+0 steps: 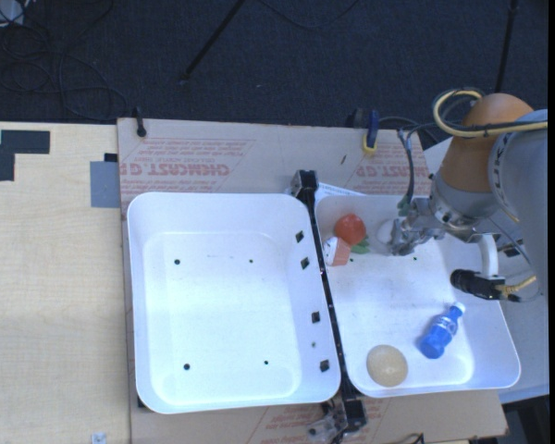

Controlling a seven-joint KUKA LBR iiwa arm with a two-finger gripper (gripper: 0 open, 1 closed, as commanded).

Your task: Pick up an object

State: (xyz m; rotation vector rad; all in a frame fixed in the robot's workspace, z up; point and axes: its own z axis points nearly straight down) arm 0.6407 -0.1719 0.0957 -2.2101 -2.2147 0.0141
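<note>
Pincer (405, 240) low over the upper right bin (486, 363), right of centre frame; grip state impossible to tell, nothing seen between its tips. Just left of it, a red rounded toy (350, 228) beside a white-and-orange piece (337, 251). Lower right, a blue plastic bottle (438, 333) lying tilted, a smooth cream ball (387, 364) near it.

Red ball (350, 228), blue bottle (439, 332), perhaps cream ball (387, 364)

Pale wood bench (46, 294), printed cardboard sheet (213, 160) on it, two white bins (139, 340) side by side on the sheet
</note>
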